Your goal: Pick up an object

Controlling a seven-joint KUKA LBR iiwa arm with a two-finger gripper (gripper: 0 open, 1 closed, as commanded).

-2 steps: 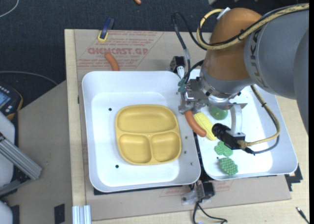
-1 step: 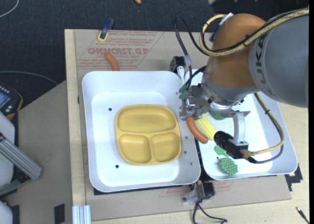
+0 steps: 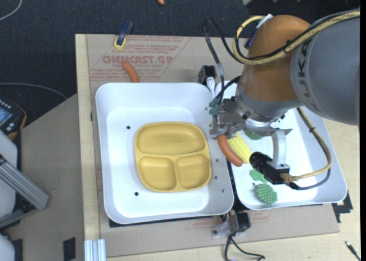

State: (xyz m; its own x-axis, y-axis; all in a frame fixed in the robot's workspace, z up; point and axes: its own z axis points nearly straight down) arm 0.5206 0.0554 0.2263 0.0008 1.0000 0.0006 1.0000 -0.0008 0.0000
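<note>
Left bin (image 3: 114,197): yellow divided tray (image 3: 171,155) at centre. Orange sausage (image 3: 230,150) across divider between bins, touching corn cob (image 3: 242,149) just inside right bin (image 3: 326,188). Pincer (image 3: 224,128) directly above sausage; cannot tell grip state. Green toy (image 3: 265,193) near front rim.

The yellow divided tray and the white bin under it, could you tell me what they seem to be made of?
Yellow divided tray: likely moulded plastic, matte, with soft rounded compartment edges. White bin: probably thin formed plastic, smooth and slightly glossy, with rounded corners.
</note>
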